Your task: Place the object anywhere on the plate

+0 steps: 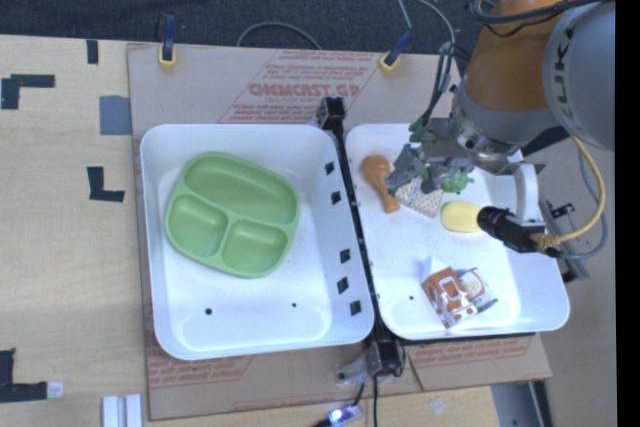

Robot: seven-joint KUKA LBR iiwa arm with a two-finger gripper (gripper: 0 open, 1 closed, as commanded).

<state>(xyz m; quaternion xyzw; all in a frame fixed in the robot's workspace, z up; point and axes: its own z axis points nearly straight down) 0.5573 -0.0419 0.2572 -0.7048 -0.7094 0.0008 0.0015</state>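
- Green plate (232, 213), 3 compartments, lies flat in the left bin (170, 315), toward its 10 o'clock side; nothing on it, so the task isn't done yet.
- Right bin (545, 300) holds the candidates: orange-brown piece (379, 179) at approx 10 o'clock of that bin, patterned wedge (420, 199) just beside it, small green bit (456, 181) and yellow lump (461, 216) near centre, orange/white packet (458, 295) at 6 o'clock, well apart from the rest.
- Arm (520, 35) comes in from 3 o'clock; claw (425, 165) sits low over the wedge/green cluster, prob. because the pick is aimed there.
- Claw state: cannot tell. Its tips are lost in clutter, and no item is clearly seen gripped.
- Which item is "the object": unclear; best guess is something in that cluster.
- Divider (347, 215) between the bins means any carry toward 9 o'clock needs lift first.
- Tabletop (60, 245) around the bins carries black tape marks.
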